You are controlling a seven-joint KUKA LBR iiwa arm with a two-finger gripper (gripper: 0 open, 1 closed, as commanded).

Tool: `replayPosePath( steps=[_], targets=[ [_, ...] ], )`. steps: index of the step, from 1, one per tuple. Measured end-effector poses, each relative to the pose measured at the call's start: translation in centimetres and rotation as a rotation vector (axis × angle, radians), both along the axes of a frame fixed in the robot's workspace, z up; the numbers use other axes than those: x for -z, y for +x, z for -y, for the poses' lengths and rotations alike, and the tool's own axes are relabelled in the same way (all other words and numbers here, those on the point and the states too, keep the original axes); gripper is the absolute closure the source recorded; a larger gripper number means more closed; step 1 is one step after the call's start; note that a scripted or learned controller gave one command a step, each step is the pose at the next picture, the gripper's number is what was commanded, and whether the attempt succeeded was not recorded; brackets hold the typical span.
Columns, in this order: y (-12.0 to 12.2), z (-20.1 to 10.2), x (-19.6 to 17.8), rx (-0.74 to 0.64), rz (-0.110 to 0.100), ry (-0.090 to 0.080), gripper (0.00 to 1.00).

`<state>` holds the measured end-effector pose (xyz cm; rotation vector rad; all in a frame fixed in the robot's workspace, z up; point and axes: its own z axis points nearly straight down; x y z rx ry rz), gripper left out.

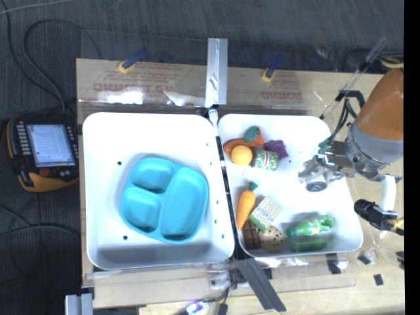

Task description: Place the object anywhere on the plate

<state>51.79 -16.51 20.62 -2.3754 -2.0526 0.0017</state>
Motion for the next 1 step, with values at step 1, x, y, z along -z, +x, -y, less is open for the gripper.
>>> replayPosePath(
  steps=[1],
  targets=[
    [-1.84, -6.68, 0.96, -0.322, 0.000, 0.001, 1.00]
  ],
)
